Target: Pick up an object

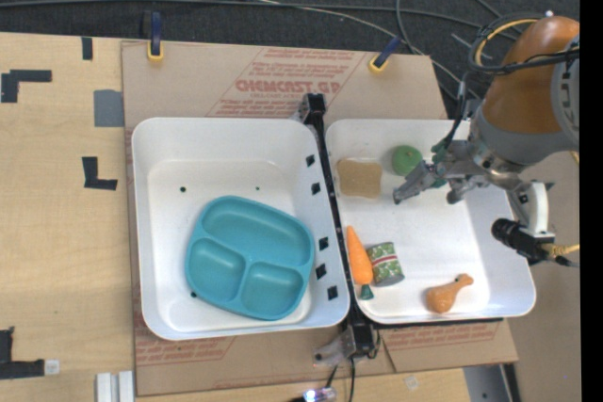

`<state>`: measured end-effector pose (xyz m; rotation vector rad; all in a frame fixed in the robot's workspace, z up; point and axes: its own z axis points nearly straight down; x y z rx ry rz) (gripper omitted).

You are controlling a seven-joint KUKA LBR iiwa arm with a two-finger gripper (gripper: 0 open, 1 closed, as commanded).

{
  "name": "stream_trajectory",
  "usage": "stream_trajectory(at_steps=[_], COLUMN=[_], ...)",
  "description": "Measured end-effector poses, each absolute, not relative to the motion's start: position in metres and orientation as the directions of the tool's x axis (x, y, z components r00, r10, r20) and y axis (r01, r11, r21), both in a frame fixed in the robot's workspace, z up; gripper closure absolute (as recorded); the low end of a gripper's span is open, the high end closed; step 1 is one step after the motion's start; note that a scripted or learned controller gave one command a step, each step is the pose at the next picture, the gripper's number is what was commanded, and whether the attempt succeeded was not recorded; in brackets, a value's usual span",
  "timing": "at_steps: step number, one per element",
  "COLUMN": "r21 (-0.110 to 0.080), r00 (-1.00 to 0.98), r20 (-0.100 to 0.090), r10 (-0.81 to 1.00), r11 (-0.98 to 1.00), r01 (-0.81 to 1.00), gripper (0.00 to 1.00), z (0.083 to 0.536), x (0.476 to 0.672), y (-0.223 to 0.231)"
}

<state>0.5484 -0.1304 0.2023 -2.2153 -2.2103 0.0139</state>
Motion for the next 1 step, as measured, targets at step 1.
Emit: stream_trajectory(at_steps=[1], r21=[-0.002], r00=[-0.001], r20=[0.000], r10=[1.000], r11=[0.001], r01=[1.000], gripper=[0.00], z=[0.2095], x=[0.5515], y=[-0.1301])
